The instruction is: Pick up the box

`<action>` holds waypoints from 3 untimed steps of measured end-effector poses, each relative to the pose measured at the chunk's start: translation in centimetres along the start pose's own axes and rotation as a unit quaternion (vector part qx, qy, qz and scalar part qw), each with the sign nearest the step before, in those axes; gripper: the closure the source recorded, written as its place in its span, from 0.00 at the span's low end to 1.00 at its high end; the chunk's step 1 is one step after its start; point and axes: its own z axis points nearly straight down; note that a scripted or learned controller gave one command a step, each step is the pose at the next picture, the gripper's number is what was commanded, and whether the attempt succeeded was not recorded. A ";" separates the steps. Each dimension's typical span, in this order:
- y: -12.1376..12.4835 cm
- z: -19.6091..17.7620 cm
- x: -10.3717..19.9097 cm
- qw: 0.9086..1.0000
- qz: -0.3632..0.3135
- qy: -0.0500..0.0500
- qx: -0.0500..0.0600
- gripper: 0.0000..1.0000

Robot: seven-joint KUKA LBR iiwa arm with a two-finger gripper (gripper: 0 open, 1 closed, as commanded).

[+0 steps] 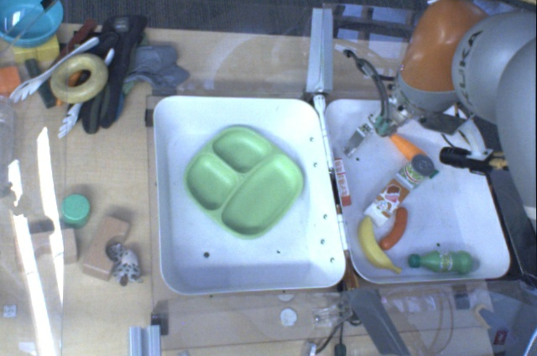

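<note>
Starting at the near side of the right bin [470, 207], a green bottle [440, 262] lies on its side, with a banana [375, 243] and a red sausage [393, 228] just to its left.

The box [388, 201], taken here to be the small white and red printed pack, lies directly beyond them. Its near end touches or almost touches the sausage and the banana. A round capped item [417, 170] sits at its far right end; whether this is part of the pack cannot be determined.

Risk: the crowding at the near end. A descent placed too near could close on the sausage or banana instead, or push the pack aside. The pack lies at a slant, so a gripper not turned to match could slip off its corners.

An orange piece [404, 146] lies farther back, between the box and the arm.

The gripper [362, 136] is at the far left corner of the right bin, near the divider. Whether it is open or closed cannot be determined, and nothing is visibly held. The box lies near and slightly right of it, apart from it.
</note>
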 end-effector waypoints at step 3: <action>0.9 1.6 -0.1 0.991 0.134 0.008 0.009 0.00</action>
